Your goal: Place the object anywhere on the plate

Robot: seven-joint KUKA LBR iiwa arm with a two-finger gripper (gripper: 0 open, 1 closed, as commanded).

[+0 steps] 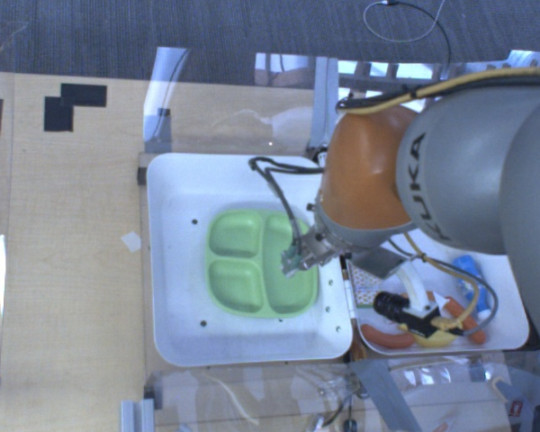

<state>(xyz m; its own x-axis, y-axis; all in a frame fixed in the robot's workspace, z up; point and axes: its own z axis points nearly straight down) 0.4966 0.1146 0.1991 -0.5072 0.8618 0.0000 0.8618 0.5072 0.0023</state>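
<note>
gripper (297, 259) of the grey arm (472, 165), poised low over the right-hand side of the pale green, compartmented plastic plate (238, 273) in the left white bin (175, 268); whether it is open, closed or carrying anything cannot be told. the likeliest object, a reddish sausage-shaped toy (387, 337), lies among small items by the near wall of the right white bin (508, 313), apart from the plate. judged light, stiff and smooth, hence slippery; best taken across its narrow middle.
</note>
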